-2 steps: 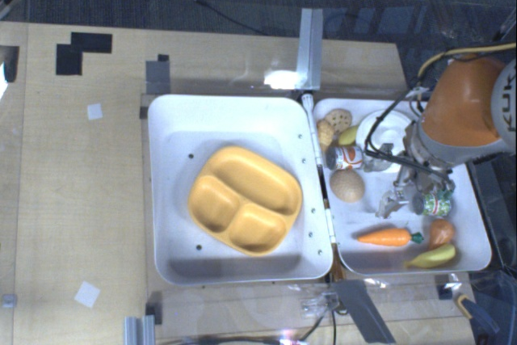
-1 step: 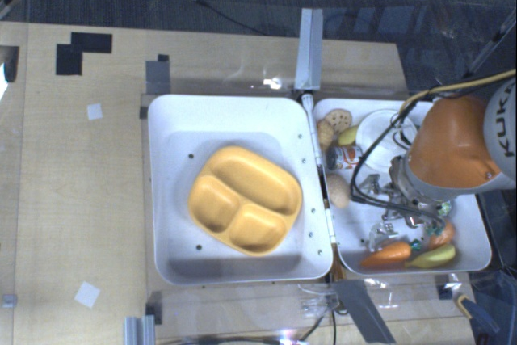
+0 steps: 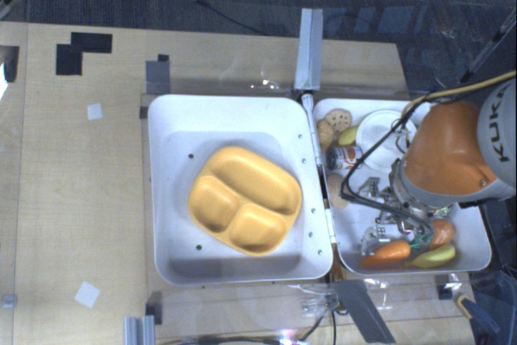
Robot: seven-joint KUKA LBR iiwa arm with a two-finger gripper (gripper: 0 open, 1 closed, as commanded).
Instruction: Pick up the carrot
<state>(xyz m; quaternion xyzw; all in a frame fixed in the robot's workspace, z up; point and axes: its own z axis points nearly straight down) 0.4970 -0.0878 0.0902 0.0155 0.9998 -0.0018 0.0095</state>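
The carrot (image 3: pixel 386 252) is orange and lies flat near the front edge of the right bin (image 3: pixel 477 254). My gripper (image 3: pixel 381 235) hangs right above its left half, under the orange wrist band (image 3: pixel 446 148). The fingers reach down close to the carrot, but the arm and cables hide how they stand.
A yellow-green banana-like piece (image 3: pixel 435 256) and an orange-pink piece (image 3: pixel 443 233) lie right of the carrot. A cookie (image 3: pixel 334 122), a small can (image 3: pixel 349 154) and a white plate (image 3: pixel 380 129) sit at the bin's back. The left bin (image 3: pixel 170 174) holds a yellow divided dish (image 3: pixel 244 198).
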